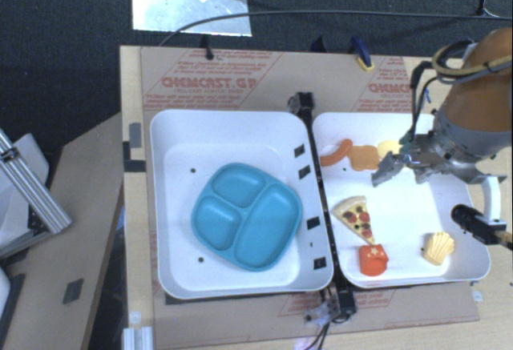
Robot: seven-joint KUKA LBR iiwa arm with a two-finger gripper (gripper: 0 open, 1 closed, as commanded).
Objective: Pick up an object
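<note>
Left bin (pixel 172 180): blue divided plate (pixel 246 215), flat. Right bin (pixel 465 268): orange sausage (pixel 336 151) beside a tan piece (pixel 365 156), pizza slice (pixel 355 217), red piece (pixel 373 259) touching its tip, yellow shell (pixel 438 247) near front right. Gripper (pixel 390 170) low over the bin's rear, near the tan piece.

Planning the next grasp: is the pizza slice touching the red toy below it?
Apart. The camera view shows a strip of white bin floor between the pizza slice and the red toy.
</note>
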